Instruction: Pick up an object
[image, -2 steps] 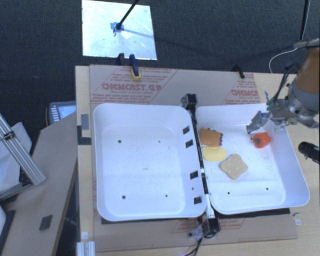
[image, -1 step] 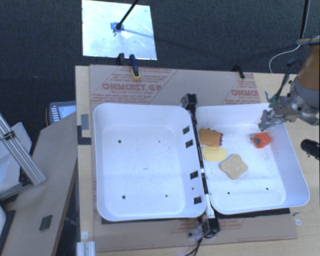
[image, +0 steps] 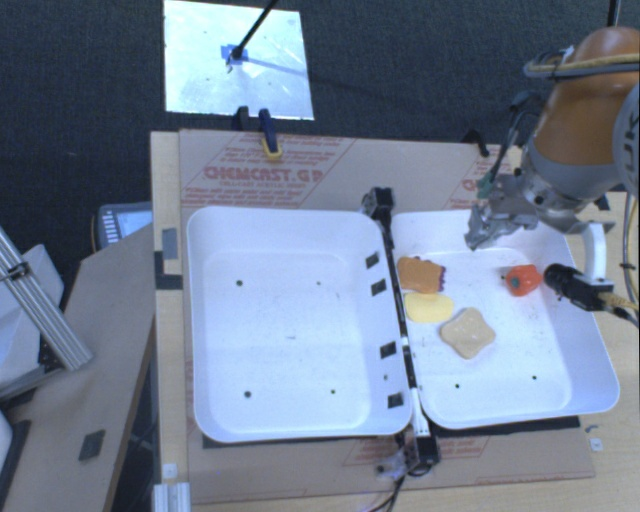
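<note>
The right bin (image: 560, 395) holds an orange-brown toy piece (image: 421, 274) near its left wall, a pale yellow flat piece (image: 429, 308) just below it, a tan bread-shaped piece (image: 467, 333) nearer the front, and a small red-orange toy (image: 520, 280) toward the right. My gripper (image: 481, 236) hangs over the back of the right bin, above and apart from these objects, up and to the right of the orange-brown piece. Nothing shows between its fingers.
The left bin (image: 205, 300) stands beside the right one, with black clips (image: 378, 203) along the shared wall. A black cylinder (image: 572, 286) on the arm's side juts over the right bin. A reflective square plate (image: 238, 60) lies behind the bench.
</note>
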